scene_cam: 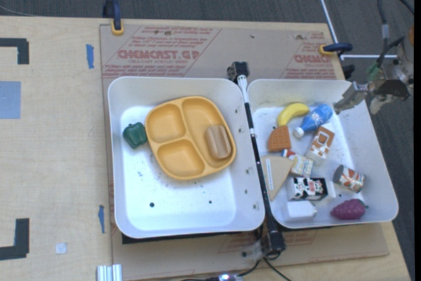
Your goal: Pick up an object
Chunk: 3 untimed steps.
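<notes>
White plastic: two shallow bins side by side, left bin (125,207) and right bin (385,197), parted by a dark rail.

In the left bin, a yellow divided plate (177,135) with a brown bread roll (219,141) lying in its right-hand compartment; a green pepper (135,135) just beside the plate's left rim.

In the right bin, a crowd of small toy groceries: a banana (293,113) touching a blue bottle (316,117) at the far end; an orange waffle piece (279,139) and a small brown-and-white carton (321,141) near the middle; a pale cheese wedge (279,174) along the left wall; a black-and-white milk carton (308,189), a white block (301,210), a tipped can (348,178) and a purple fruit (348,209) toward the near end.

Over the far right corner of the right bin, the gripper (358,101), above the rim and apart from every item. Spread or pressed together: cannot tell at this angle. Nothing seen gripped.

Step in hand, by the look of it: the approach, with no pick begun. Closest candidates: the blue bottle and the banana, just left of the tool.

Next move, as a judgement: travel inward over the bin, line up above a single item, then descend straight down with enough opening to straddle it. Bottle and banana in contact, so risk of nudging one while closing on the other; the can or the purple fruit, with more bare floor around them, likely easier targets.
</notes>
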Motion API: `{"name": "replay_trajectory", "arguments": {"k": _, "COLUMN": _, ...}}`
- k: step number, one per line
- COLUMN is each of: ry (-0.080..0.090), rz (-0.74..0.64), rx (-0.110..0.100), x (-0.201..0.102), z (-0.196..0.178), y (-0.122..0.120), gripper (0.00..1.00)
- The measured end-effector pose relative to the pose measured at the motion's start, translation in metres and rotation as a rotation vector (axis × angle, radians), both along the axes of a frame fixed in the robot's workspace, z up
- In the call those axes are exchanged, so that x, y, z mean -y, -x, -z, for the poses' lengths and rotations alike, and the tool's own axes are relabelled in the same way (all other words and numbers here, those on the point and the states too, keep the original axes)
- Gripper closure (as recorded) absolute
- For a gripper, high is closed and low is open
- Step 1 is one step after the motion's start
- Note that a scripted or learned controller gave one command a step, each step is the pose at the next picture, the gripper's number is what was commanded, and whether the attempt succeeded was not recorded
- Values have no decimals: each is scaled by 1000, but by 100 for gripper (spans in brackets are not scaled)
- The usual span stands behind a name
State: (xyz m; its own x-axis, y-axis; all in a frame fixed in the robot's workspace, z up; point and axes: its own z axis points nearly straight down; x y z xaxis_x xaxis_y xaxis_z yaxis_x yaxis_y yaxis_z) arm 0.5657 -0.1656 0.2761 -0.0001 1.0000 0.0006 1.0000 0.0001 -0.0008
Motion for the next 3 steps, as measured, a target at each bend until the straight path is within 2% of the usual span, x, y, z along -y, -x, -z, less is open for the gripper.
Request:
{"name": "replay_trajectory", "arguments": {"k": 1, "ry": 0, "rz": -1, "rx": -1, "x": -29, "z": 103, "y": -41, "gripper": 0}}
{"name": "replay_trajectory", "arguments": {"k": 2, "ry": 1, "rz": 0, "rx": 2, "x": -40, "z": 163, "y": -50, "gripper": 0}}
{"name": "replay_trajectory", "arguments": {"k": 3, "ry": 3, "rz": 1, "rx": 16, "x": -72, "z": 185, "y": -22, "gripper": 0}}
